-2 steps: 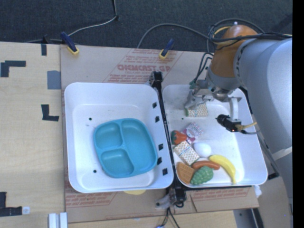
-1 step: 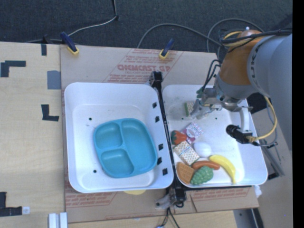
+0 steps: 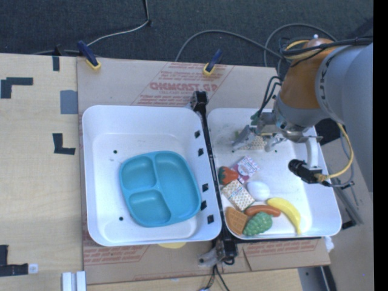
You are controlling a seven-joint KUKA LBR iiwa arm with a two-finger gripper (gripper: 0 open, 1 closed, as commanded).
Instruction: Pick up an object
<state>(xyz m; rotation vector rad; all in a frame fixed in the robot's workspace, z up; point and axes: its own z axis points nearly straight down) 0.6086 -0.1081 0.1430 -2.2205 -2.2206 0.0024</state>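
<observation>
My gripper (image 3: 257, 139) hangs over the back part of the right bin (image 3: 321, 220), its two grey fingers spread apart and open. A small tan piece (image 3: 257, 143) shows between the fingers; I cannot tell whether they touch it. In front of the gripper lie a pink-and-white wrapper (image 3: 247, 165), a red piece (image 3: 227, 174), a checkered cracker (image 3: 237, 194), a white egg (image 3: 259, 190), a banana (image 3: 287, 211), a sausage (image 3: 262, 210), a green bumpy piece (image 3: 257, 224) and an orange biscuit (image 3: 235, 219).
The left bin (image 3: 100, 132) holds a blue divided plate (image 3: 160, 188). A black divider (image 3: 205, 144) runs between the bins. The arm's wrist and a black cable fitting (image 3: 305, 170) overhang the right bin's right side. Yellow clamps (image 3: 91, 56) sit at the bench's back.
</observation>
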